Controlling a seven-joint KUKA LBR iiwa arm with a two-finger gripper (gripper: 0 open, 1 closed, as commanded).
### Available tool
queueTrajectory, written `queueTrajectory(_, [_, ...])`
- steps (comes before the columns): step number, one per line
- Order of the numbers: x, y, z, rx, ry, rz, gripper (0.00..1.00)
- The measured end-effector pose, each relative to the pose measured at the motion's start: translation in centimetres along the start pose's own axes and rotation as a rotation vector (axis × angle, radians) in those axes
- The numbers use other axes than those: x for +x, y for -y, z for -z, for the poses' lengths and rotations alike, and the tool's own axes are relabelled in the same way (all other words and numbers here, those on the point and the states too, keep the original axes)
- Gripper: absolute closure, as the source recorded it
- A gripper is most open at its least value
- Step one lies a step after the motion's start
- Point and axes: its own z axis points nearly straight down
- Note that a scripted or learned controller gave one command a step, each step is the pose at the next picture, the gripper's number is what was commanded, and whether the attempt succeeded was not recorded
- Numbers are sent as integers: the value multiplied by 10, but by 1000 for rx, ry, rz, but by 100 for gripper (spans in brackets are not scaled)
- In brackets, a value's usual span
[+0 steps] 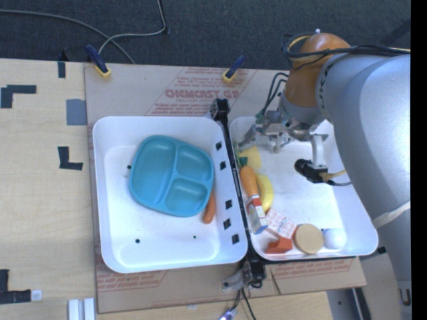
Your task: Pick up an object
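Tool [267,141] above right bin [347,212], near banana [265,191]; carrot [249,180] beside

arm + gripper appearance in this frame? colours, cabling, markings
Arm: bulky, rounded grey links, with a glossy orange band above the wrist. Thin dark cables loop over the orange part. Gripper: light grey metal with a black part jutting beside it. No legible markings.

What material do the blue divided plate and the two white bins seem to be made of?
The blue divided plate looks like moulded plastic with a matte finish: one even colour, soft rounded compartments. The white bins also look like plastic, smooth and slightly glossy, with rounded corners; thin painted metal cannot be ruled out.
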Motion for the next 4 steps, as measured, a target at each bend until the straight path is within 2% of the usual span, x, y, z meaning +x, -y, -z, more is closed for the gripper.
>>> queueTrajectory(1, [-1,6,-10,0,-2,-2,0])
queueTrajectory(2, [0,5,1,-1,-1,0,100])
queueTrajectory(3, [-1,6,0,0,-1,0,0])
queueTrajectory(4, [-4,0,-10,1,-3,-2,0])
